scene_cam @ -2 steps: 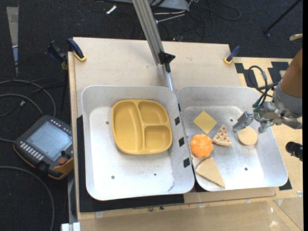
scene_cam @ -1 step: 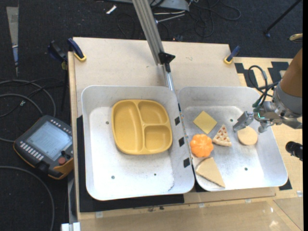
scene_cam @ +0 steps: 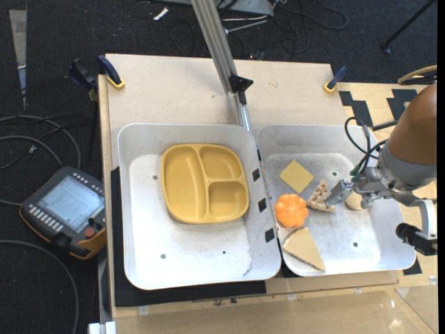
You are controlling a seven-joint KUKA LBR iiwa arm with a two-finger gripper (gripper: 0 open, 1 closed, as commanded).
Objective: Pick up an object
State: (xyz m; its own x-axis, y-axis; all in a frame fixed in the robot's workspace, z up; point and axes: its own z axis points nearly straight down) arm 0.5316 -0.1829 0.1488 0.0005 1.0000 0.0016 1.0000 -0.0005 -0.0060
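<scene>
A robotics lab: grey-and-orange handheld teach pendant (scene_cam: pixel 66 213) at the frame's left, black cables (scene_cam: pixel 35 141) across dark carpet.

A pale wooden bench (scene_cam: pixel 188 92) fills the middle of the frame. Two white bins lie on it: left bin (scene_cam: pixel 139 207), right bin (scene_cam: pixel 361 249), edges touching.
</scene>
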